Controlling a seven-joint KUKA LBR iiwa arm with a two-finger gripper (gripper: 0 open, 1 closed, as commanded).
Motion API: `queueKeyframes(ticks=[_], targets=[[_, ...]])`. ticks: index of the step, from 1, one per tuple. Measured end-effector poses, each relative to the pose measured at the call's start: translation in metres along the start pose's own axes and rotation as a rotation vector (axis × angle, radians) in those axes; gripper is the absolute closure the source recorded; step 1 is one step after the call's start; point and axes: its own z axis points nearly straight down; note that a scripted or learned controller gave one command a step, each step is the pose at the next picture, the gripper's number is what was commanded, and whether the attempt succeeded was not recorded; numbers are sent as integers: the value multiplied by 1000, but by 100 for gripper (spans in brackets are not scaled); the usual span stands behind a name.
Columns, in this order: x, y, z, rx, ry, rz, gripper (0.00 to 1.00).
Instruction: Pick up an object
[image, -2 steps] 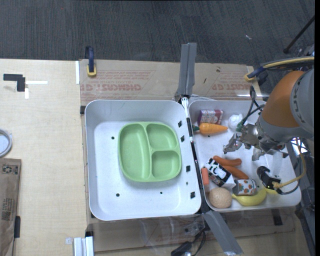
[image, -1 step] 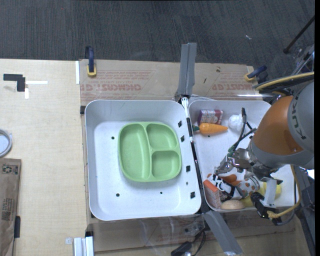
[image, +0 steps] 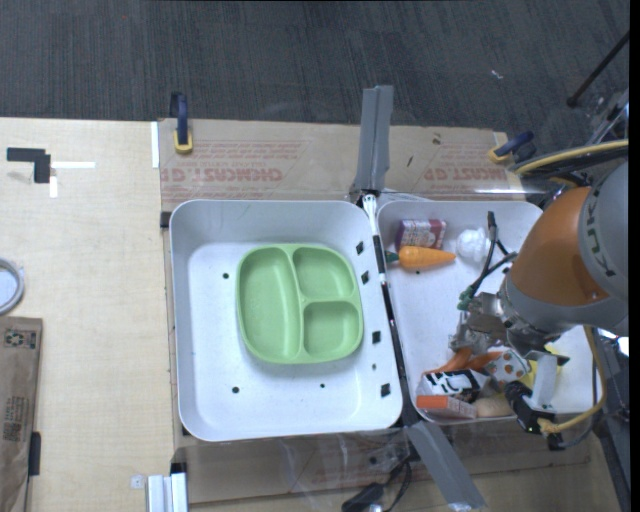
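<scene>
The right bin (image: 425, 300) holds an orange toy carrot (image: 425, 258), a small pink-labelled packet (image: 420, 233) and a white ball-like item (image: 470, 242) near its far wall. At its near edge lie a black-and-white packet (image: 452, 383), an orange piece (image: 468, 358) and a flat orange item (image: 440, 404). My gripper (image: 487, 338) reaches down over that near pile, right above the orange piece. The arm's orange band (image: 560, 255) hides part of the bin's right side.
The left bin (image: 200, 300) carries a green divided plate (image: 300, 302) in its middle. A grey divider post (image: 375, 135) rises between the bins at the back. Yellow-handled clamps (image: 180, 125) grip the cardboard-covered bench edge. Cables hang around the wrist.
</scene>
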Motion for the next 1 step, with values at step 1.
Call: queueKeyframes(ticks=[1], targets=[[32,21,-90,3,-1,-182,100]])
